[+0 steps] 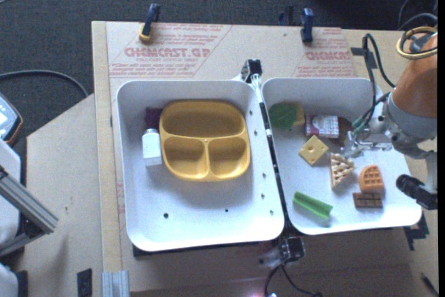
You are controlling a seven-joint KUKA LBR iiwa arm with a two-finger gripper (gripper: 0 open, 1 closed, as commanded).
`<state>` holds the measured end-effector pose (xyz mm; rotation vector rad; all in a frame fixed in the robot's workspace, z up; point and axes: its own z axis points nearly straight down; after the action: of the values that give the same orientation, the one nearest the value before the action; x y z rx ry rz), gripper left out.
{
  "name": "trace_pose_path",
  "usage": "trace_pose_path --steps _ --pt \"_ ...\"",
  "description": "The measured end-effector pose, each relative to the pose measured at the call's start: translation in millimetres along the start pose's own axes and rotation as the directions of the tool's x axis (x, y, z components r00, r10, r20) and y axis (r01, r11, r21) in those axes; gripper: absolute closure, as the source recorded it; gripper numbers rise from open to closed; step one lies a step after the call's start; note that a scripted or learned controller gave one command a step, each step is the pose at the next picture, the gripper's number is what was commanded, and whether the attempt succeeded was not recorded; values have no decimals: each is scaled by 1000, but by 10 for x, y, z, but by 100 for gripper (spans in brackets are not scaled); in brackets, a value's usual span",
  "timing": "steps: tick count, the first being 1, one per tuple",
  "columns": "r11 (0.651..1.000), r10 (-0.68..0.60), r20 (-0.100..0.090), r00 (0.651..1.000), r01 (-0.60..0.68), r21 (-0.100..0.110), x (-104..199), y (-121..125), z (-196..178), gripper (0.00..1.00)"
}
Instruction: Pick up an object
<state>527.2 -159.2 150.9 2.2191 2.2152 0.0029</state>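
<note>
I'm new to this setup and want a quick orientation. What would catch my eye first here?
The big yellow three-compartment plastic tray dominates the left white bin, with a small white bottle touching its left edge. In the right white bin, the end effector hangs above small toy foods, such as an orange waffle and a green block.

Bench (208,45), printed board top: two white bins touching; right bin (389,215) under gripper (351,147), left bin (139,219) farther left.
</note>
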Motion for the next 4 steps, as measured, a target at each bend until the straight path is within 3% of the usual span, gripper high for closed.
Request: trace_pose_path --steps 2,3,4 --pt "1000 -2 -1 1000 2 0 11 -19 -761 100" --pt "1000 -7 -2 1000 7 1 348 425 -648 100" --pt "1000 -7 -2 1000 7 -2 568 859 -803 100"
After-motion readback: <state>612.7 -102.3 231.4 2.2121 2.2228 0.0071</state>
